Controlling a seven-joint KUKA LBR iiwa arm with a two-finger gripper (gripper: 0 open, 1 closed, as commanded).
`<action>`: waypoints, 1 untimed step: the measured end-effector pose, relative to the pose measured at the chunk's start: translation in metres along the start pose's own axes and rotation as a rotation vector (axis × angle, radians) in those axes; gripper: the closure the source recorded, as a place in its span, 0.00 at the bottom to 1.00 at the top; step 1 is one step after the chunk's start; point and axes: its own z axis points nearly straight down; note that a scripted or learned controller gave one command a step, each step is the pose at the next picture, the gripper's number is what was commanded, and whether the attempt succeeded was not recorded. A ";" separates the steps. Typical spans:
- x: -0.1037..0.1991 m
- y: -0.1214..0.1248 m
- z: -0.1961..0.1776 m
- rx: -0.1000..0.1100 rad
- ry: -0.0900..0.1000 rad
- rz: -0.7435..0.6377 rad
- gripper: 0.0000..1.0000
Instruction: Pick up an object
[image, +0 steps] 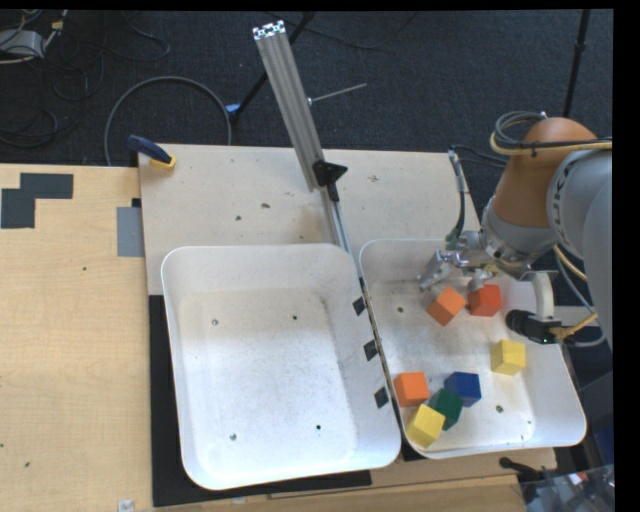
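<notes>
My gripper (452, 270) hangs over the far part of the right bin (560, 425). Directly below it, on the near side, is a tilted orange block (446, 305), with a red block (485, 299) just to its right. Whether the orange block touches the gripper or rests on the bin floor I cannot tell. A yellow block (508, 356) lies nearer the bin's right wall. Near the front of the bin a second orange block (411, 387), a blue block (463, 386), a green block (447, 407) and another yellow block (426, 424) cluster together.
The left bin (200, 300) sits beside the right one, divided from it by a ridge with black clips (368, 348). A slanted aluminium bar (295, 110) rises behind the bins. The grey arm with its orange band (535, 190) enters from the right.
</notes>
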 end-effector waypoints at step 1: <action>0.035 -0.009 -0.018 0.014 0.005 -0.003 0.00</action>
